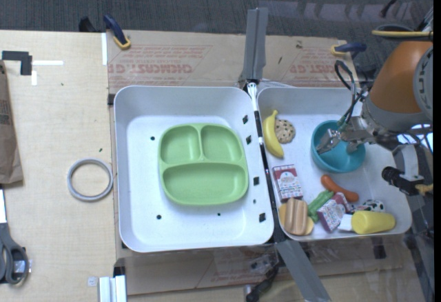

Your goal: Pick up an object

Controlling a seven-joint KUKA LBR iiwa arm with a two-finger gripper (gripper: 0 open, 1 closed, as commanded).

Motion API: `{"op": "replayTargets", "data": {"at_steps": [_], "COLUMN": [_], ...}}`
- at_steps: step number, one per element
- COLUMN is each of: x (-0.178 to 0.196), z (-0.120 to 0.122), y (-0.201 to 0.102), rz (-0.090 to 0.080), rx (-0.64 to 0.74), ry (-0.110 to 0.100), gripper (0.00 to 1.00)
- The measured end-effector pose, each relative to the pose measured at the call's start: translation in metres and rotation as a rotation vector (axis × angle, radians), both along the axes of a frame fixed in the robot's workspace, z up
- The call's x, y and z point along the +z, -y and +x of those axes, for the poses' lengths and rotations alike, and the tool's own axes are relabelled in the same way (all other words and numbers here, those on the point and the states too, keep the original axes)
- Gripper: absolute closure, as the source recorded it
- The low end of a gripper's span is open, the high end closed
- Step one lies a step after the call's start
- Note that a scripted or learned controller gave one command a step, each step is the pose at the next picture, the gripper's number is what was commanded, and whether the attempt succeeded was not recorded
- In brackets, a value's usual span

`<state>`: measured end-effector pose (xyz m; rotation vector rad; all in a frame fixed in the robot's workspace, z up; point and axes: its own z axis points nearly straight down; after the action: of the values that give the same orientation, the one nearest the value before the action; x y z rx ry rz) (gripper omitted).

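A robotics lab: a wooden bench (55, 121) with two white bins (131, 176) fixed on clamped cardboard (172, 63), toy food (273, 135) and a green divided plate (203, 164) as test props, and an industrial arm (403, 80) reaching in.

Two shallow white plastic bins are set side by side on the bench. In the left bin (131, 176), a green three-compartment plastic tray (203, 164) is laid near the middle. In the right bin (303, 95), a yellow toy banana (273, 136) is placed against the left wall, with a round brown cookie (284, 131) touching it on the right. A blue plastic bowl (337, 149) is found further right, with the two-finger gripper (335, 138) positioned over it. A small red-and-white carton (288, 182) is laid in front of the banana; a yellow plastic cylinder (373, 223) is set at the front right corner. A grey tape ring (90, 178) is left on the bench, to the left of the bins.
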<state>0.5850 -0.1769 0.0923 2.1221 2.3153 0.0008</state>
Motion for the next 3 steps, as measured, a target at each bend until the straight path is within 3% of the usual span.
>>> {"op": "replayTargets", "data": {"at_steps": [1, 2, 3], "x": [0.000, 0.098, 0.017], "z": [-0.044, -0.033, -0.001], "y": [-0.009, 0.000, -0.029], "rz": [0.000, -0.001, -0.002], "rx": [-0.061, 0.117, -0.089], "ry": [-0.001, -0.001, 0.013], "gripper": [0.00, 0.00, 0.00]}}
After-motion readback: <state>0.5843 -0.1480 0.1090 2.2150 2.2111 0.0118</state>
